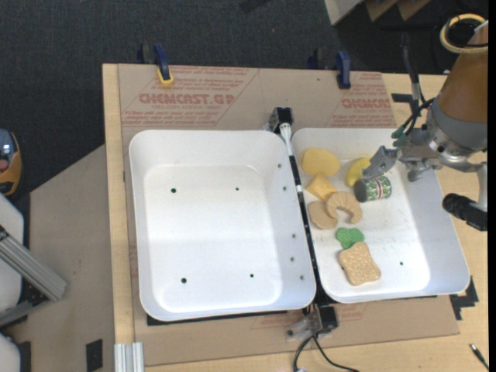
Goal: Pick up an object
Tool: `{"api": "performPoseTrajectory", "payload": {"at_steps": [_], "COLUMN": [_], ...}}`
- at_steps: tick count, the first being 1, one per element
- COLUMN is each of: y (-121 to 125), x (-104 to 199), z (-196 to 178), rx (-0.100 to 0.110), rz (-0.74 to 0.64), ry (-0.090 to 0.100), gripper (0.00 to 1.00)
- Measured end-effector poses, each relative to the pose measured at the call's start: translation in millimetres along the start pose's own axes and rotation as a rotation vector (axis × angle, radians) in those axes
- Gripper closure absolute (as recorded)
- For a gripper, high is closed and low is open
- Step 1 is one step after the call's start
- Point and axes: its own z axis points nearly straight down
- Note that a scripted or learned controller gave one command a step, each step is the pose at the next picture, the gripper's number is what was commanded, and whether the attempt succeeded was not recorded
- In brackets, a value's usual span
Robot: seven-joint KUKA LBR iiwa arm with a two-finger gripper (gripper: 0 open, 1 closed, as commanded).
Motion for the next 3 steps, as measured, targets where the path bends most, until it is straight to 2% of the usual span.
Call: {"api": "performPoseTrajectory", "payload": {"at_steps": [1,2,3], "y": [69.6,98.2,98.3], "x": [36.7,43.4,43.3], "z": [115.0,130.1,118.0], "rx": [-0.015,-0.005,-0.008], "rz": [-0.001,-0.003,-0.002], "ry": [-0.002,-0.001,-0.001], "gripper": [0.00,0.00,1.00]}}
